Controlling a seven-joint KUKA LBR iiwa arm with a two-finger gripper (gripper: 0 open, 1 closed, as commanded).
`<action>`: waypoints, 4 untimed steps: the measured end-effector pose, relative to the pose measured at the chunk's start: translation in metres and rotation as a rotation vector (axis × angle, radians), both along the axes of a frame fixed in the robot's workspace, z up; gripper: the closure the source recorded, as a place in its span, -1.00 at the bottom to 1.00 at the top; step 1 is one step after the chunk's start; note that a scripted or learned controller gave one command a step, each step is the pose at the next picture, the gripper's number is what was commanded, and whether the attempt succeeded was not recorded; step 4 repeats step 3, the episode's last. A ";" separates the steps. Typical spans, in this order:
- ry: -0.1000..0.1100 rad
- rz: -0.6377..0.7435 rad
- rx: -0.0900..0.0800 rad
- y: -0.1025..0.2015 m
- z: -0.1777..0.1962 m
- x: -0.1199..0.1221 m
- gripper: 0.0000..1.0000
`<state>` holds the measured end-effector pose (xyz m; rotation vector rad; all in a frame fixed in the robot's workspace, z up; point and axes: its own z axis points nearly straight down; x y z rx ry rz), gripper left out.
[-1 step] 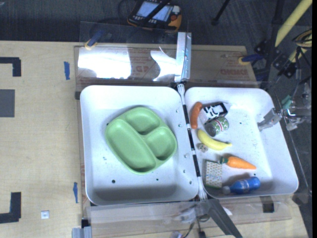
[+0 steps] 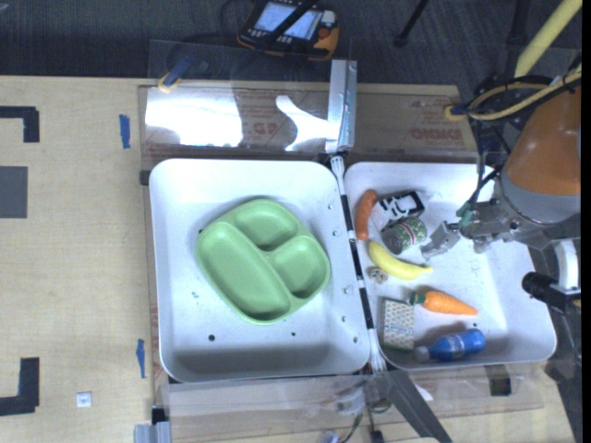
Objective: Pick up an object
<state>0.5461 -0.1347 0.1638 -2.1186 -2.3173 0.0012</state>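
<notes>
Green plate [image 2: 263, 261] in left bin [image 2: 175, 247]

Green three-compartment plastic plate [image 2: 264, 259] in the left white bin [image 2: 175, 201], yellow banana [image 2: 397, 262], orange carrot [image 2: 444, 303] and blue bottle [image 2: 454, 344] in the right white bin [image 2: 517, 330]

From my remote station: a robotics lab bench, seen from the overhead camera.

I see two shallow white bins [image 2: 175, 247] set side by side on a pale wooden bench [image 2: 74, 247] marked with black and blue tape. A handheld control pendant [image 2: 286, 24] lies on dark carpet at the top of the frame, tripod legs [image 2: 420, 7] stand near it, and yellow cabling [image 2: 499, 100] loops beside the grey-and-orange arm [image 2: 549, 155] at right.
</notes>
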 end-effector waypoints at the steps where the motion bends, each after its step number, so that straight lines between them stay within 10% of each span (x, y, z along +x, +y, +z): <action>1: -0.008 0.183 -0.001 0.041 -0.077 0.010 -1.00; 2: -0.013 0.181 -0.003 0.040 -0.065 0.011 1.00; 4: -0.005 0.404 -0.002 0.032 0.000 -0.005 1.00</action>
